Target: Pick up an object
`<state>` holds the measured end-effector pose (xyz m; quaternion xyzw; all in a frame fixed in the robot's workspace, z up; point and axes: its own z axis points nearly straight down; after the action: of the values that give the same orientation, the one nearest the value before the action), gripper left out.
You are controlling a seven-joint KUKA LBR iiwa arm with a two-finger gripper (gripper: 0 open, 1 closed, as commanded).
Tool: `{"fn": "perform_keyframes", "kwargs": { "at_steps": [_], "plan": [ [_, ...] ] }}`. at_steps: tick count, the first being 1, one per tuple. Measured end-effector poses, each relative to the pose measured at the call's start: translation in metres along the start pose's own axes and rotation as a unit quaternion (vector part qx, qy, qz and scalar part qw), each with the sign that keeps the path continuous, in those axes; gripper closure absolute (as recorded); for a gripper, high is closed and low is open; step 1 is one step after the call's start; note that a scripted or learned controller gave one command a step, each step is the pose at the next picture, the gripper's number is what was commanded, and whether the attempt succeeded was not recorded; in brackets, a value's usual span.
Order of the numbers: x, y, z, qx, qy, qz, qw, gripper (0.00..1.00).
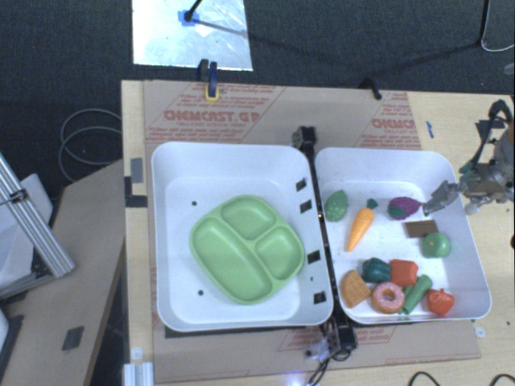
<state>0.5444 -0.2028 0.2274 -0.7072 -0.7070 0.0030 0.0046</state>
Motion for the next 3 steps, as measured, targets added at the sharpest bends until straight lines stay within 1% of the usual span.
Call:
{"fn": "perform_keyframes", "kwargs": {
  "at_steps": [1, 2, 3],
  "plan": [
    [0.001, 0.003, -0.007, -0.006, -0.001, -0.002, 1.0, 0.0],
    [0.004, -0.002, 0.054, -0.004, 0.0, -0.001, 1.0, 0.0],
    [-0.002, -0.005, 0.096, -0.009, -0.003, -0.001, 1.0, 0.0]
  ]
}}
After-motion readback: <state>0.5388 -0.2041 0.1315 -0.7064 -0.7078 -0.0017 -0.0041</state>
